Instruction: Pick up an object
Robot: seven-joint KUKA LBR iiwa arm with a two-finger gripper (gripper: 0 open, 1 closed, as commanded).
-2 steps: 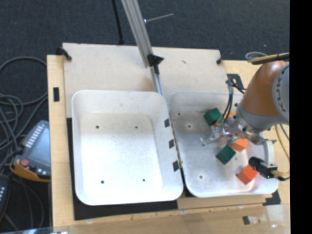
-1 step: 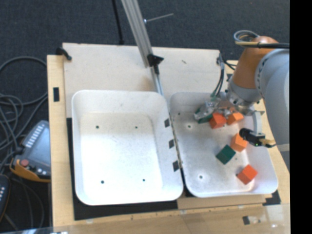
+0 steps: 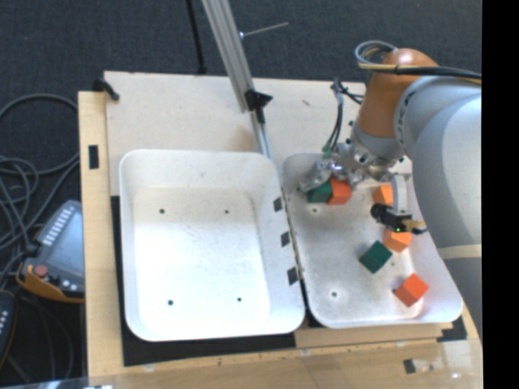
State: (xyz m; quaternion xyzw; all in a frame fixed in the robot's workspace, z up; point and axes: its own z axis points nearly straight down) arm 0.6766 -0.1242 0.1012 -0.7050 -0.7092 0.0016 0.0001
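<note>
I am watching the gripper point(image 3: 324, 183) working low at the far end of the right bin point(image 3: 349, 310). Whether it is gripping anything, I cannot tell. A dark green block point(image 3: 320, 192) and an orange block point(image 3: 340, 192) are sitting touching each other right at its tip. Nearer the camera from it, another green block point(image 3: 375, 257) and an orange cube point(image 3: 411, 289) are lying apart. I am judging: centre on one block, not the seam, before lifting slowly.
</note>
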